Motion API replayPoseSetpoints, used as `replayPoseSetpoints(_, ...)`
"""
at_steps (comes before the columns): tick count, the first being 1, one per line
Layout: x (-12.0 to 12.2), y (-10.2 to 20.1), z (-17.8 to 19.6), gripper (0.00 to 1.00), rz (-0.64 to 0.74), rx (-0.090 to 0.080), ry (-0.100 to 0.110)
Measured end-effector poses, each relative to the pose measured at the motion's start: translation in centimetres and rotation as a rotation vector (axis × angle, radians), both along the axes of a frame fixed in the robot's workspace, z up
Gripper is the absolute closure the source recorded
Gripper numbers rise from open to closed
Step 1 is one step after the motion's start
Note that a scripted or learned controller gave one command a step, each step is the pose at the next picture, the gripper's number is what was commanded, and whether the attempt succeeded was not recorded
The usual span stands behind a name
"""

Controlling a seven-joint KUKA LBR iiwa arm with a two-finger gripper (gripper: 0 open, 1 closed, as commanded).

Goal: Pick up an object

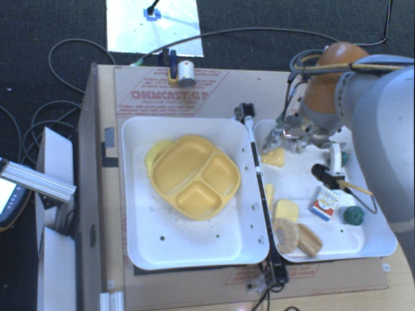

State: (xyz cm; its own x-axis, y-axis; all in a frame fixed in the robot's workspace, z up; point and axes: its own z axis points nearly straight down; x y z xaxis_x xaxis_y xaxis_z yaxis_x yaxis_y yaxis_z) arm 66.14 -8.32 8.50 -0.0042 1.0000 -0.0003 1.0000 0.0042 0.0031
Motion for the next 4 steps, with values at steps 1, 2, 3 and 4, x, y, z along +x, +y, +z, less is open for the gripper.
replayPoseSetpoints(1,0.80,-0.15,0.03,0.00,0.001,0.000,0.000)
replayPoseSetpoints(2,0.79,-0.06,0.02,0.00,0.001,-0.001,0.000)
replayPoseSetpoints(3,0.78,-0.19,0.01,0.00,0.001,-0.001,0.000)
replayPoseSetpoints(4,0.77,-0.24,0.01,0.00,0.001,-0.001,0.001)
